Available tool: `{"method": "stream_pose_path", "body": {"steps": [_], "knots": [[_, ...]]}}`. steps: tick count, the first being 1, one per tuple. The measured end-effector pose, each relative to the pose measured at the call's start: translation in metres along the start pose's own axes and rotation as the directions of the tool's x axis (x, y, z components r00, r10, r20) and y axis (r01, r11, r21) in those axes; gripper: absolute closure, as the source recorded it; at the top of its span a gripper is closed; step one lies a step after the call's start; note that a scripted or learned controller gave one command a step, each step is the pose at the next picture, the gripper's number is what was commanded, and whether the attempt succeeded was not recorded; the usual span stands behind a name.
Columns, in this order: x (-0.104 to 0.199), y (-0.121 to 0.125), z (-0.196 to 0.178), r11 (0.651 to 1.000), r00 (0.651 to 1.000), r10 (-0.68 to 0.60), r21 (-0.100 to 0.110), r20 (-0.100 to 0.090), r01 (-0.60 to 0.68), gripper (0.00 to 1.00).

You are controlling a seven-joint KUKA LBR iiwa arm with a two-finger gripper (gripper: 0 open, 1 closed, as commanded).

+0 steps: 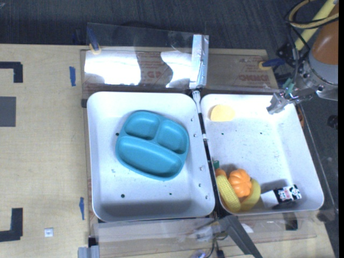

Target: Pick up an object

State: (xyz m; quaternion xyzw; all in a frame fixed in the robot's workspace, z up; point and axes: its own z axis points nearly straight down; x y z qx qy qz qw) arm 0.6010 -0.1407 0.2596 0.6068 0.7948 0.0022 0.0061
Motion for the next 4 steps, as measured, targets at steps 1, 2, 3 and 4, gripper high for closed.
{"method": "stream_pose_path", "body": {"steps": [1, 2, 3, 4], "knots": [[0.105, 0.057, 0.010, 0.936, 0.936, -0.353, 0.004, -0.008, 0.353, 1.00], [0.114, 0.041, -0.034, 0.922, 0.922, -0.387, 0.001, -0.005, 0.387, 1.00], [0.179, 0.113, 0.078, 0.889, 0.889, -0.458, 0.011, -0.017, 0.458, 1.00], [0.187, 0.102, 0.011, 0.842, 0.842, -0.539, -0.002, -0.005, 0.539, 1.00]]}}
